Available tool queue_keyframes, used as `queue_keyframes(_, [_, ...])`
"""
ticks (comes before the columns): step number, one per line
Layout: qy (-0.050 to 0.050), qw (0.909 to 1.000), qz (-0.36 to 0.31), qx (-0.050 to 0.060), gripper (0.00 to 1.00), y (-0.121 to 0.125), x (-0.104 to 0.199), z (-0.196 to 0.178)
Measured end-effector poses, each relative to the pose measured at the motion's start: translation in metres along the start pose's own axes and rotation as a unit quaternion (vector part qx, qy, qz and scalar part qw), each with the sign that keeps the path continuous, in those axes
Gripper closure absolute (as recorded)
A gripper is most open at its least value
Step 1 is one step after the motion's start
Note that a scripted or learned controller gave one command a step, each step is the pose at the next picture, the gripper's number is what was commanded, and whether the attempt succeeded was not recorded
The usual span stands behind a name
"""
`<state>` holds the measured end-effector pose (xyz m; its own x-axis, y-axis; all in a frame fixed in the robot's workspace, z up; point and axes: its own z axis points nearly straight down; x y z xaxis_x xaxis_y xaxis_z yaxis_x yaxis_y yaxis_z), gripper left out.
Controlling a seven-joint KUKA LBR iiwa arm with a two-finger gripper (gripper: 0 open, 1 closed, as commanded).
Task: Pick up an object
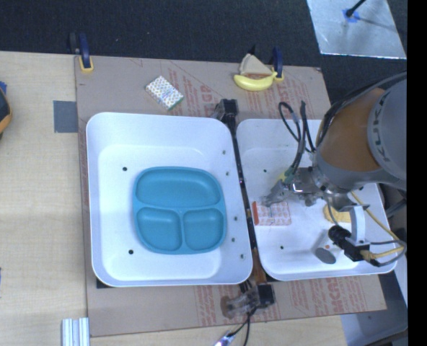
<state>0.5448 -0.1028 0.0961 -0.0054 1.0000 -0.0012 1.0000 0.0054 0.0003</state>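
Tool [275,197] low in right bin [271,146]

Red print on cardboard [199,85]: unreadable.

The gripper [280,195] is hanging low in the right bin [271,258], a red-and-white packet [271,215] lying at its six o'clock; a blue tray [179,209] is sitting at nine o'clock.

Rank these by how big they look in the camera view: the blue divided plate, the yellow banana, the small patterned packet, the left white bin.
Largest to smallest:
1. Left shallow white plastic bin
2. Blue divided plastic plate lying in it
3. Yellow banana and small patterned square packet: too alike to rank.
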Motion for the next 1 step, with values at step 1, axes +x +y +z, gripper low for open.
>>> queue_keyframes(1, [0.001,1.0,0.001,0.001,0.0,0.0517,0.0003,0.004])
